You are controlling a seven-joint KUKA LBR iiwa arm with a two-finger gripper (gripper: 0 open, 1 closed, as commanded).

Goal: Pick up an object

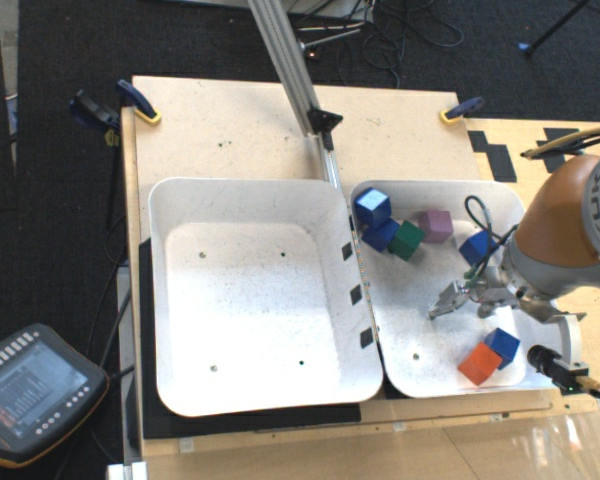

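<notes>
My gripper (462, 311) hangs over the middle of the right bin (420, 373), open, with nothing between its fingers. At the bin's back left corner a blue cube with a pale top (372, 206), a dark blue cube (382, 234) and a green cube (407, 239) crowd together, and a purple cube (436, 225) sits just to their right. Another blue cube (475, 248) lies behind the gripper, beside the wrist. Toward the front right, an orange cube (479, 364) touches a blue cube (502, 346).
The left bin (180, 228) sits against the right one. A slanted metal pole (285, 53) comes down to the bins' shared back edge. A black cable loop (477, 211) lies near the wrist. A teach pendant (30, 398) rests off the bench, front left.
</notes>
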